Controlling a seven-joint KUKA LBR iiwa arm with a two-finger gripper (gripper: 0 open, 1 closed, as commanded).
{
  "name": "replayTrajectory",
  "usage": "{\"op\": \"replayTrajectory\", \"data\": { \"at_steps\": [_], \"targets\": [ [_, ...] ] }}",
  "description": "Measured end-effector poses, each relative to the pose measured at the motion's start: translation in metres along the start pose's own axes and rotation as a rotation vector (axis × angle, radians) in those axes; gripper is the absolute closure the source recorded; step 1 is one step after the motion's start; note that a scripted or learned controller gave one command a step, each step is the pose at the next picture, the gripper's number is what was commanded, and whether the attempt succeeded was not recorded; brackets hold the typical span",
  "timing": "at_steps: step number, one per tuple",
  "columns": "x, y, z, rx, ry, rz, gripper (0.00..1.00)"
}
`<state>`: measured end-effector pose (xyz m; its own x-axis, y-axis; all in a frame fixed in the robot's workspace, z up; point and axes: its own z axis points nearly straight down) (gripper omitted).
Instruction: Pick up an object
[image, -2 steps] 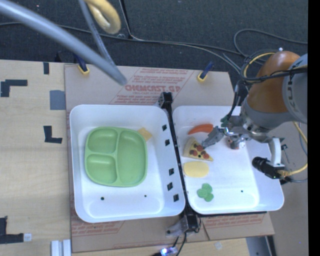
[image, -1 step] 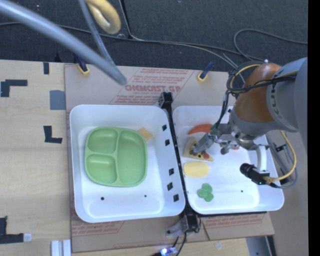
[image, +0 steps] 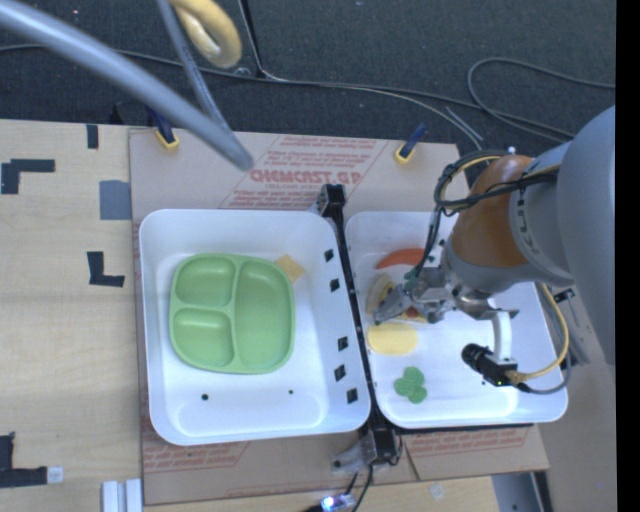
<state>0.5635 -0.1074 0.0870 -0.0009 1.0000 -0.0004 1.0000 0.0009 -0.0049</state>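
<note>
We see the gripper (image: 405, 303) low in the right bin (image: 520, 405), near that bin's left wall, but we cannot tell how its jaws stand, since the wrist hides them from above. Just beside the gripper lies a small tan-and-grey object (image: 381, 293), close enough that we cannot say whether it is touched. Just below the gripper rests a pale yellow piece (image: 392, 341), and farther toward the near rim sits a small green leafy piece (image: 410, 384). Behind the gripper, an orange-red strip (image: 399, 258) lies partly hidden by the arm (image: 510, 235), which enters from the right with its orange band above the wrist. In the left bin (image: 160, 300) we find a green divided plate (image: 233, 312), and a small yellow block (image: 289, 267) touches its far right corner.
</note>
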Motion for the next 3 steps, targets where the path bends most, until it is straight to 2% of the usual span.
{"op": "replayTrajectory", "data": {
  "at_steps": [1,3],
  "targets": [
    [0.001,0.0,-0.012,-0.001,0.001,-0.001,1.0],
    [0.007,-0.013,-0.107,-0.007,0.0,0.0,1.0]
  ]
}}
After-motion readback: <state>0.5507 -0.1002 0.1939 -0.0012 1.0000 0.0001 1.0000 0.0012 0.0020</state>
